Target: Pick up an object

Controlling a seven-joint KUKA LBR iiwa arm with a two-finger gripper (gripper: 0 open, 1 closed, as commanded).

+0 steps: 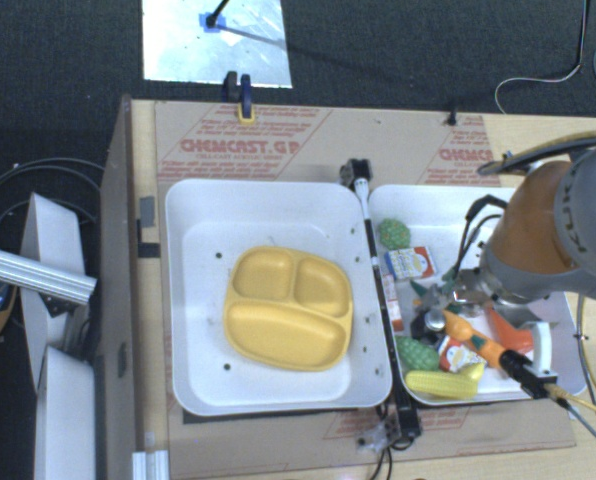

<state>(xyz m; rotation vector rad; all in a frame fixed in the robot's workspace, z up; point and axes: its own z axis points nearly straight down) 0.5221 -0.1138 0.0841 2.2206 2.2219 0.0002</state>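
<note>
**Ana:** Dark carpet runs round a wooden desk (278,133) printed with red lettering, and on it sit two shallow white plastic bins side by side. What is in the left bin (193,268)?

**Ben:** One thing, a yellow moulded plastic tray with three compartments (288,306), smooth and glossy, lying flat near the middle. It is well apart from the arm.

**Ana:** And the right bin (443,203)?

**Ben:** A crowded heap of toy food. A knobbly green broccoli-like piece (394,233) lies near the far left corner, and a small white-and-red printed carton (410,263) just beside it. Nearer the front are a bumpy green lump (416,352), a smooth yellow banana-shaped piece (446,383) lying lengthwise along the front wall, and an orange carrot-like piece (476,338) slanting down to the right.

**Ana:** Where is the gripper (440,303)?

**Ben:** Down among the heap, at the end of the grey arm with its orange band (523,233), which comes in from the right. The nearest candidates seem to be the orange piece, just right of it and toward the front, and the green lump, just below it toward the front wall.

**Ana:** Is it holding anything?

**Ben:** I cannot tell; clutter and the wrist hide that. I see nothing plainly gripped.
</note>
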